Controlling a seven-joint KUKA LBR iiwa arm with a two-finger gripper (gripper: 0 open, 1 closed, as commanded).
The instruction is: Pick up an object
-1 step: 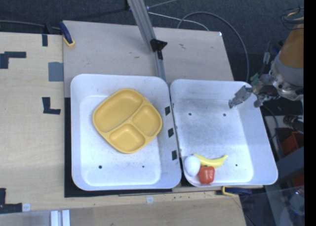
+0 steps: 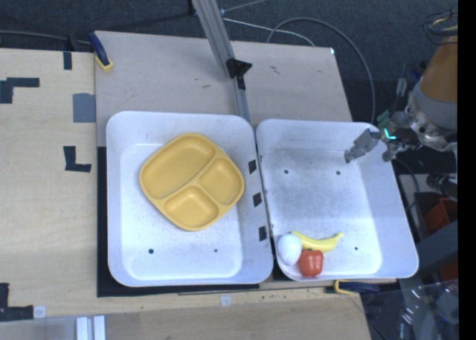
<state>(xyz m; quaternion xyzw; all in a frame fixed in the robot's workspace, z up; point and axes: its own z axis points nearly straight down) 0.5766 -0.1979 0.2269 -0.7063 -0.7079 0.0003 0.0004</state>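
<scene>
A yellow banana (image 2: 321,241), a white egg-like ball (image 2: 288,248) and a red pepper-like piece (image 2: 312,262) lie together at the near left corner of the right bin (image 2: 335,190). A yellow three-compartment plate (image 2: 192,181) rests in the left bin (image 2: 178,257). My gripper (image 2: 374,146) hangs over the far right edge of the right bin, well away from the three small objects. Its two grey fingers stand apart, with nothing between them.
A slanted metal post (image 2: 216,26) rises from the bench behind the bins, ending at a black clamp (image 2: 238,68) near where the bins meet. Cables (image 2: 320,30) loop over the floor behind the right bin. A wooden bench surface (image 2: 44,182) lies to the left.
</scene>
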